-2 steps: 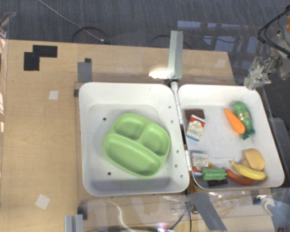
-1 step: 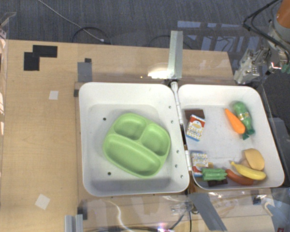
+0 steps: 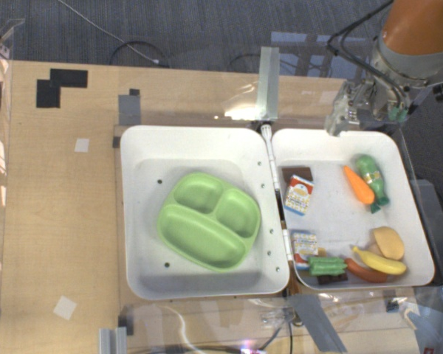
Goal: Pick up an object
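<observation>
My gripper (image 3: 352, 113) hangs over the back rim of the right bin (image 3: 332, 150), open, with nothing between its fingers. Inside that bin lie an orange carrot (image 3: 358, 185) beside a green bottle-like item (image 3: 372, 175), a small white carton with red and blue print (image 3: 299, 195), and a brown block (image 3: 300, 174) just behind the carton. Along the front wall sit another small box (image 3: 304, 243), a dark green piece (image 3: 327, 265), a red piece (image 3: 360, 271), a banana (image 3: 380, 262) and a tan roundish item (image 3: 387, 242).
A light green divided plate (image 3: 209, 220) fills the middle of the left bin (image 3: 144, 168). A metal post (image 3: 269, 80) rises behind the divider between the bins. Cables trail over the floor beyond the bench.
</observation>
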`<move>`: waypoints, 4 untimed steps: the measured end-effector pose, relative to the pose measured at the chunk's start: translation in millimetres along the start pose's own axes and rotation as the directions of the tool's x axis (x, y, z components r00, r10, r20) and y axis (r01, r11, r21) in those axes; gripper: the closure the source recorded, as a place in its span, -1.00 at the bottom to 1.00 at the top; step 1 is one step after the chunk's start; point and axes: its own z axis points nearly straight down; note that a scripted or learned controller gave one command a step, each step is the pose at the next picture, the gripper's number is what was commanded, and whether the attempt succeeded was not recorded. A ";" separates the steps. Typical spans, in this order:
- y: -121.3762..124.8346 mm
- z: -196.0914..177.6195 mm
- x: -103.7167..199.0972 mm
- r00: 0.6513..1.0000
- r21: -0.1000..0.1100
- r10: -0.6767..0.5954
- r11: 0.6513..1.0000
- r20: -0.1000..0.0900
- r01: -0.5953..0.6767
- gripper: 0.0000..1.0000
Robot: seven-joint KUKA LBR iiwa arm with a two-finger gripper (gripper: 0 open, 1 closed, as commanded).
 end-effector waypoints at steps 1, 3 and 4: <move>-95.1 150.6 39.3 0.955 0.000 -0.296 0.955 -0.011 0.296 1.00; -92.7 144.6 85.2 0.878 -0.001 -0.478 0.878 -0.009 0.478 1.00; -52.0 55.5 39.4 0.882 0.006 -0.472 0.882 0.006 0.472 1.00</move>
